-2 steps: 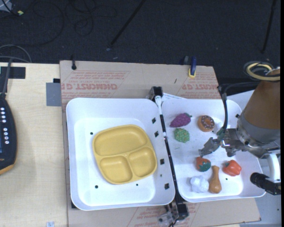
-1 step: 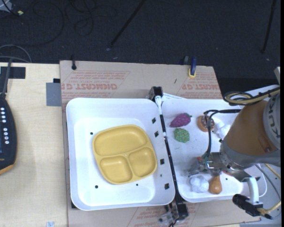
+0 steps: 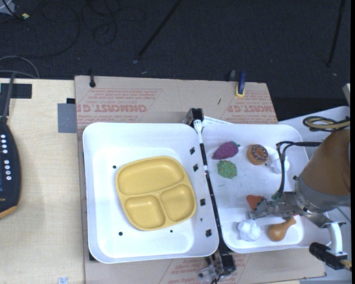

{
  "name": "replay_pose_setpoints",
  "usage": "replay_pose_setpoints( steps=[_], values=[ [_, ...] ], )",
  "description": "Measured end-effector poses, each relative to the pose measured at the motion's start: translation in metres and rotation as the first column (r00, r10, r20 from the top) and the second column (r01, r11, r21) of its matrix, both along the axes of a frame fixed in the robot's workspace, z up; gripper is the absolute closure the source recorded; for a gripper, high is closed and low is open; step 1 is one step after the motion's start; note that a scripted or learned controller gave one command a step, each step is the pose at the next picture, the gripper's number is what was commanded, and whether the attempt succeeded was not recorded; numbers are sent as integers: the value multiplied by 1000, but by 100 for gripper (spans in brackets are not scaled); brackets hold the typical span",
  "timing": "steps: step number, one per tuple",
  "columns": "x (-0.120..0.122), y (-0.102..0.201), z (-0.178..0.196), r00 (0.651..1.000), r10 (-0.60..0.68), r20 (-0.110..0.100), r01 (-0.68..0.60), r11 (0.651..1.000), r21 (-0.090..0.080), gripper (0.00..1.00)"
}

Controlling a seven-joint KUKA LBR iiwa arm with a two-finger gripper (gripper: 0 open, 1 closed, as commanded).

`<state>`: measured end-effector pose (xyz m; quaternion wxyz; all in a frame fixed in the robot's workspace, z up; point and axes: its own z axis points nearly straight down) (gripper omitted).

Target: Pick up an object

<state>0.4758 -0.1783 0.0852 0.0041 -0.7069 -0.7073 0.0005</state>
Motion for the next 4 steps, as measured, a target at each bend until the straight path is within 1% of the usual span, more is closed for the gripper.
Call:
replay_pose_setpoints(
  steps=[1,2,3,4],
  values=[
    [-1,-2,9,1000,-8,-2,8,1000,0,100],
    [1,56,2,1000,-1,8,1,1000,-9,100],
    [44,123,103,1000,7,9,-7,1000,-2,100],
    [172,176,128,1000,6,8,-6,1000,-4,100]
  ],
)
